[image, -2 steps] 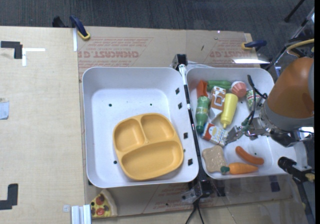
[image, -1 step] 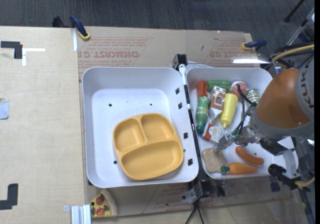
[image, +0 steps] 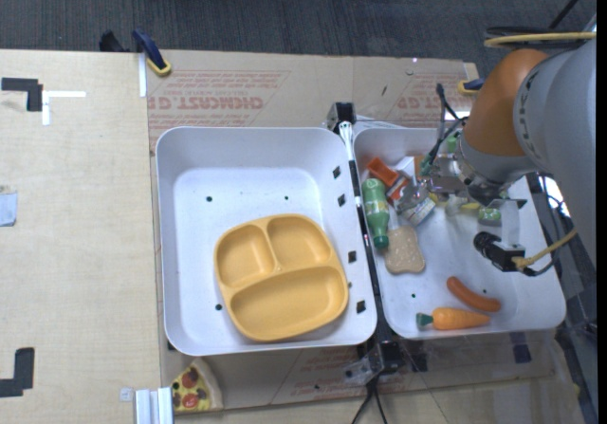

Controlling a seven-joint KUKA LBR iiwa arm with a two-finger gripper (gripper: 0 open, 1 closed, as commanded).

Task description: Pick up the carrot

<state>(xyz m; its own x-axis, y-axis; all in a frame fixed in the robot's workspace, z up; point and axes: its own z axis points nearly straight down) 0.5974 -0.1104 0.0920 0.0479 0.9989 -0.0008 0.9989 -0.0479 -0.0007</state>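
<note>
Jaws unreadable, open or closed I cannot tell, the gripper (image: 424, 196) sits well apart from the carrot (image: 453, 319), which lies toward five o'clock, long axis running three-to-nine.

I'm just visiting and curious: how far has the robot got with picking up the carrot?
Nothing looks done yet. The carrot lies at the near edge of the right bin, beside a sausage. The gripper is over the bin's far end, by the green bottle. Reaching, grasping and lifting the carrot remain.
</note>
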